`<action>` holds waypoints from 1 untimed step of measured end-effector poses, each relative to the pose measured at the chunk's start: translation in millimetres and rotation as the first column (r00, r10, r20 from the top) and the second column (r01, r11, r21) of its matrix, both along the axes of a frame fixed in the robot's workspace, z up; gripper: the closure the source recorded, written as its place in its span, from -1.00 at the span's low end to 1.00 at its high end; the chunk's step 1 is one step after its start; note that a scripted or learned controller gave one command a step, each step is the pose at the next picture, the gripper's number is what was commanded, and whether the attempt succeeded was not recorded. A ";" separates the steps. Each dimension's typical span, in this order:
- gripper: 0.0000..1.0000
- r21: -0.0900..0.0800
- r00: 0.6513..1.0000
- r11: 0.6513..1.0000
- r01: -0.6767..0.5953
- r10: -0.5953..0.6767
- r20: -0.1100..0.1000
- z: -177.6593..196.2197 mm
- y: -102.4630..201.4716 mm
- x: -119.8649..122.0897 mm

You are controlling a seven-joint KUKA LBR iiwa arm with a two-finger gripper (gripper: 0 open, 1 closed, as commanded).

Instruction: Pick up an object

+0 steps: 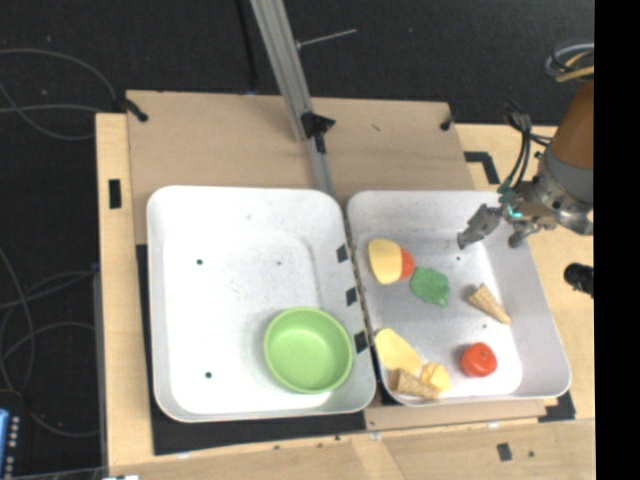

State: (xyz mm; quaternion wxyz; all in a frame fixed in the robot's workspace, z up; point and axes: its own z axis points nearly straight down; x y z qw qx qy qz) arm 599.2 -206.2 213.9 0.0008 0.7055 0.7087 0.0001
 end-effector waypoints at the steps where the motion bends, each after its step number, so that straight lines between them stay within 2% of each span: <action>1: -1.00 -0.001 1.000 1.000 0.005 -0.005 -0.007 -63.0 -1.9 -3.7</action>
